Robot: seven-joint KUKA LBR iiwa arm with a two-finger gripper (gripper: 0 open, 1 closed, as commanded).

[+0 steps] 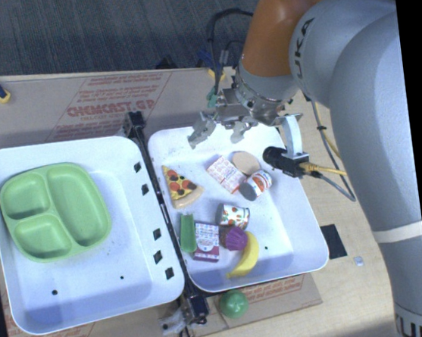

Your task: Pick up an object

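Gripper (220,127) hovered over the rear of the right bin (301,221), fingers apart w/ nothing between them. Pick objs lay in that bin: pizza slice (180,185), banana (245,256), small can (256,185).

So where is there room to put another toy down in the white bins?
Most room is in the left bin: bare floor in front of and right of the green tray. The right bin is crowded in the middle, from the pizza slice down to the banana. Its back left corner, under the gripper, has a small bare patch.
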